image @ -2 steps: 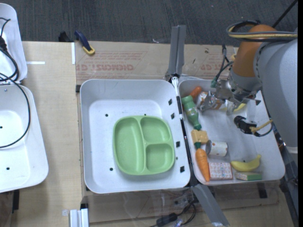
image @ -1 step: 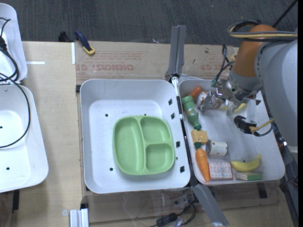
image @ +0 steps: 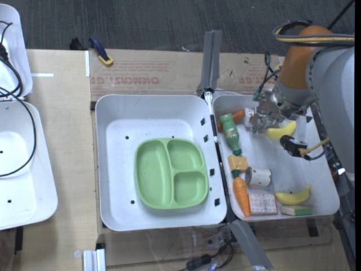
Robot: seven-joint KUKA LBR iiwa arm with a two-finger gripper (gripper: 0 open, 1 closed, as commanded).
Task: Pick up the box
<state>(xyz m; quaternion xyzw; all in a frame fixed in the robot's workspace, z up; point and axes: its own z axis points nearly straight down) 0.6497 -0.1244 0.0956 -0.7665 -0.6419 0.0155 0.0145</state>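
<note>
Approach step: gripper (image: 258, 119) at the right bin's (image: 324, 179) 12 o'clock, pincer state unreadable, needs travel toward pink box (image: 262, 203) at 6 o'clock.

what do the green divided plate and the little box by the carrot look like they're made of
Green plate: likely moulded plastic, matte, one even colour with soft rounded dividers. Box: probably printed cardboard, flat faces, sharp edges, pinkish pattern; too small to be sure.

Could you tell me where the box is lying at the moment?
The box lies near the front edge of the right bin, between the carrot and a banana.
</note>
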